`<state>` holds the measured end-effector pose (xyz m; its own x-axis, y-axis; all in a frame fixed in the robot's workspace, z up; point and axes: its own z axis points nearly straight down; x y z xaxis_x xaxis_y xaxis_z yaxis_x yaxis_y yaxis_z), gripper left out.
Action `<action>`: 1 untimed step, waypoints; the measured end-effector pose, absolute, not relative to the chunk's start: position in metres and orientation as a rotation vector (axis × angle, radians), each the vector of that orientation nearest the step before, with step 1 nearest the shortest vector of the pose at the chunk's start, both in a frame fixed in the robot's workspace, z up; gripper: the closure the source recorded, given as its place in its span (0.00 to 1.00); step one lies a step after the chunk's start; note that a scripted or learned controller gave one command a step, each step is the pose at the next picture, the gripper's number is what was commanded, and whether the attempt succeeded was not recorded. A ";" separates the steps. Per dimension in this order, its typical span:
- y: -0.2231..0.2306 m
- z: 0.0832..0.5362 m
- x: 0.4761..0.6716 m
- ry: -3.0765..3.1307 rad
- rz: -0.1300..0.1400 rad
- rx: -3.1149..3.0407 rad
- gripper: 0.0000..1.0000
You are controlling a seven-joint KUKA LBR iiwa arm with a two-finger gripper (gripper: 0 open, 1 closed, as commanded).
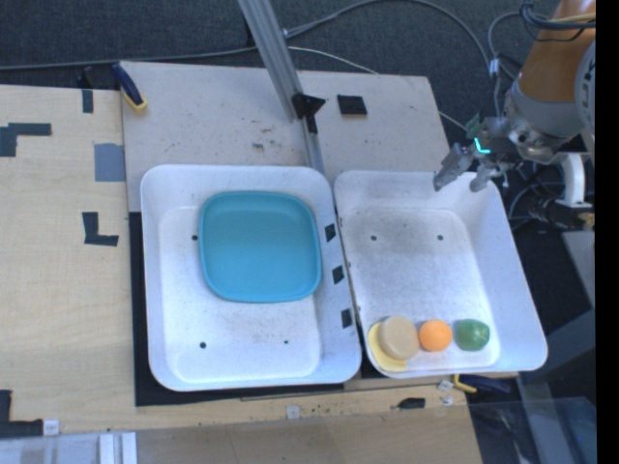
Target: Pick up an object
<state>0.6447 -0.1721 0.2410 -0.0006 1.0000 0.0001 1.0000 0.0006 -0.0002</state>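
My gripper (pixel 462 176) hangs over the far right corner of the right bin (pixel 426 249), fingers spread apart with nothing between them. Along that bin's near edge lie three small objects in a row: a tan round piece (pixel 397 336) resting on something yellow, an orange ball (pixel 435 335), and a green ball (pixel 472 334). All three sit well away from the gripper, toward the front of the bin. In the left bin (pixel 169 259) lies a blue square plate (pixel 259 246).
A slanted metal pole (pixel 280 61) rises from the divide between the bins at the back. Cables (pixel 387 17) run across the dark floor behind the bench. A blue and yellow tool (pixel 129 87) lies at the bench's back left.
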 end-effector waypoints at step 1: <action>-0.172 0.241 0.645 -2.222 0.000 -2.221 0.00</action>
